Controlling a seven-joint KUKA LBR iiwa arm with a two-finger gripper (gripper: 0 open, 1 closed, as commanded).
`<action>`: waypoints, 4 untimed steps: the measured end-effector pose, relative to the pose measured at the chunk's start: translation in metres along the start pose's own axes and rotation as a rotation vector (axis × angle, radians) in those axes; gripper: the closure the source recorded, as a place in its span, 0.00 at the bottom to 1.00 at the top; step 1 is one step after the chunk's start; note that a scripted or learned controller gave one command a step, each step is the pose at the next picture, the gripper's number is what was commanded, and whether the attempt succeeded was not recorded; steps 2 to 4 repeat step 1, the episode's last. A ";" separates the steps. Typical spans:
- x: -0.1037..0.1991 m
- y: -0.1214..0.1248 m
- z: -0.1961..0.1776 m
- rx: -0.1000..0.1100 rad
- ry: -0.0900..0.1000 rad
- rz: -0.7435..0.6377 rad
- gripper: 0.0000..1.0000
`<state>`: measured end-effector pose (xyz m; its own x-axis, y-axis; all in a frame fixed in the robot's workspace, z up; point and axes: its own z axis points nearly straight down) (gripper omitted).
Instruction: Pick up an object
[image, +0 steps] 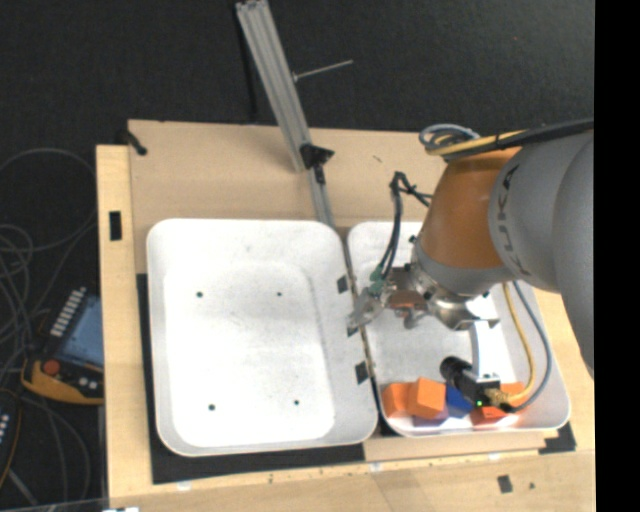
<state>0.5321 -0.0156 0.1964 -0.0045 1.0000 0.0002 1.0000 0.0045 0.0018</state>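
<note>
Orange blocks (414, 397) sitting at near end of right bin (540, 415), blue piece (457, 403) wedged just beside them, small purple bit (428, 421) showing beneath. Grey arm (550, 210) with orange band (468, 215) reaching in from right, hanging over same bin. Jaws (405, 300) hovering above bin's middle, well apart from blocks; cannot tell their state from this angle. Left bin (250, 330) lying alongside on wooden counter (220, 160). Cables (525, 350) trailing down from wrist.

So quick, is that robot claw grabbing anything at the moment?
Two-finger gripper: cannot be told; the grey and orange arm hides it, over the right shallow white bin.
</note>
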 end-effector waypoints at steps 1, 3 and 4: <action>0.071 -0.022 0.000 0.003 0.002 -0.004 0.00; 0.071 -0.022 0.000 0.003 0.002 -0.004 0.00; 0.071 -0.022 0.000 0.003 0.002 -0.004 0.00</action>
